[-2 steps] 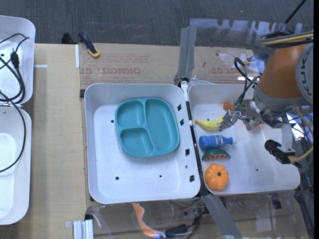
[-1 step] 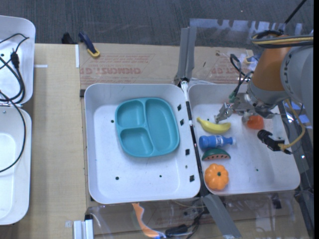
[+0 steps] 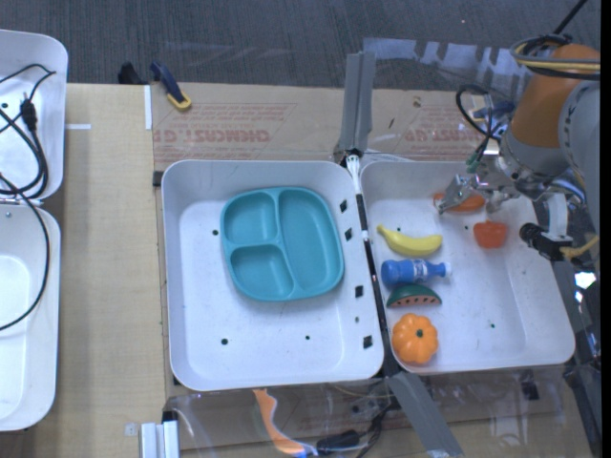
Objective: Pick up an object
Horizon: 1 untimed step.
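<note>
hand (image 3: pixel 465 195) over orange piece (image 3: pixel 470 203) (right bin (image 3: pixel 535 337))

In the right bin (image 3: pixel 535 332) lie six toy pieces. A yellow banana (image 3: pixel 410 242) lies flat near the left wall; just below it a blue bottle (image 3: pixel 412 272) on its side, cap to the right. Under that sits a watermelon slice (image 3: pixel 413 298), then an orange pumpkin (image 3: pixel 415 339) in the near-left corner. A red piece (image 3: pixel 491 234) and an orange piece (image 3: pixel 465 202) lie farther back
</note>
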{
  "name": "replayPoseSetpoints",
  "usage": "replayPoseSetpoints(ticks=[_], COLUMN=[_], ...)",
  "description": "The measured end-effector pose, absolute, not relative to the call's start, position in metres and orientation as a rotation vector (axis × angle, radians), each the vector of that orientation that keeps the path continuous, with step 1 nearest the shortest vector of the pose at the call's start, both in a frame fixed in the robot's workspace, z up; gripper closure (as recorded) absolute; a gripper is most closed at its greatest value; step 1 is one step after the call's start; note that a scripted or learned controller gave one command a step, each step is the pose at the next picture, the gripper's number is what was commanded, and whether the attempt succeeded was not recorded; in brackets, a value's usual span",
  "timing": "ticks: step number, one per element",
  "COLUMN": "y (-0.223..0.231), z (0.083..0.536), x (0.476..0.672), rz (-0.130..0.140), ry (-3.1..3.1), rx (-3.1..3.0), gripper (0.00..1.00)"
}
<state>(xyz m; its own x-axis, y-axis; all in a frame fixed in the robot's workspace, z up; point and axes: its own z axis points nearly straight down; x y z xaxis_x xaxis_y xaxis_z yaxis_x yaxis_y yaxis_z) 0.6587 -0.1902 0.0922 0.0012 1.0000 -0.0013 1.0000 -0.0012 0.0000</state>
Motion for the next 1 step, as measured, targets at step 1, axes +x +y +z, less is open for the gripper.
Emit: replayPoseSetpoints(ticks=[1], y=[-0.2131], z=[0.0941], x=[0.6095], rz=[0.014], ry=[2.237], rx=[2.215], gripper=[0.00])
